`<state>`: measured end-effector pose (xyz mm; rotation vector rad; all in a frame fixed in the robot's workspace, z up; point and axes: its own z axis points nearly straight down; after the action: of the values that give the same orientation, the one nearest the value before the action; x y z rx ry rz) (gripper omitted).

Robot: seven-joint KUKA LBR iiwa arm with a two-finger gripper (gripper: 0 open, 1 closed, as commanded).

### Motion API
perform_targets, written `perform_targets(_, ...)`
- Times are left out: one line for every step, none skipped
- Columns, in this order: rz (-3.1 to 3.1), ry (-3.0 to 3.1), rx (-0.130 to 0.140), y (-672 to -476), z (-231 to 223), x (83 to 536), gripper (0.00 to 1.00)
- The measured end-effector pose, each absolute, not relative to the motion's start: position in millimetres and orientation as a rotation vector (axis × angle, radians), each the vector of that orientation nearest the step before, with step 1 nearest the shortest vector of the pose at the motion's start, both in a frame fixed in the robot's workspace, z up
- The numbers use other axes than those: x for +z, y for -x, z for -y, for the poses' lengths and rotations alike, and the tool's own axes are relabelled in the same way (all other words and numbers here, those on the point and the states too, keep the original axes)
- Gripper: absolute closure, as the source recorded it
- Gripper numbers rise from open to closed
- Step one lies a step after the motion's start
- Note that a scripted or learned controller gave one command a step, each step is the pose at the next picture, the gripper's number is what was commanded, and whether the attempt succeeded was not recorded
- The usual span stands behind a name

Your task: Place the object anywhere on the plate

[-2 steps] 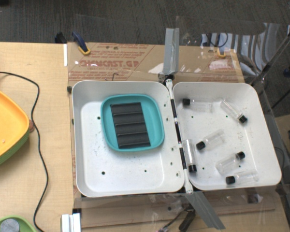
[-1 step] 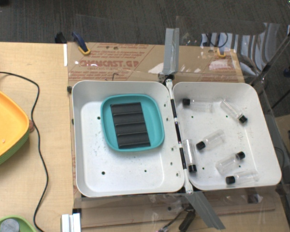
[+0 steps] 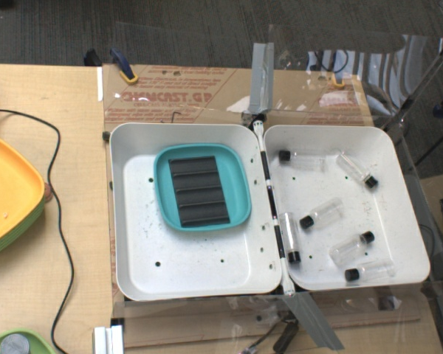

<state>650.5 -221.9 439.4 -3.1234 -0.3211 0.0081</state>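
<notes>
A teal square plate (image 3: pixel 238 192) lies in the left white bin (image 3: pixel 136 249), toward its back middle. On the plate rests a dark grey ribbed block (image 3: pixel 198 190), flat and roughly centred. The right white bin (image 3: pixel 399 198) holds several clear vials with black caps. One vial (image 3: pixel 356 169) is at the back right, one (image 3: pixel 321 216) is in the middle, and one (image 3: pixel 289 236) lies along the left wall. More vials lie near the front right corner.
A stack of yellow and green dishes (image 3: pixel 7 198) sits on the wooden bench at far left, with a black cable (image 3: pixel 59 220) running beside it. Cardboard (image 3: pixel 177 94) and a grey metal post (image 3: pixel 261 80) stand behind the bins.
</notes>
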Motion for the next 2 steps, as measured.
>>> perform_targets(0.323,3.124,0.007,-653.4,221.4,439.5,0.00)
perform_targets(0.314,3.123,0.009,-647.5,222.3,439.4,0.00)
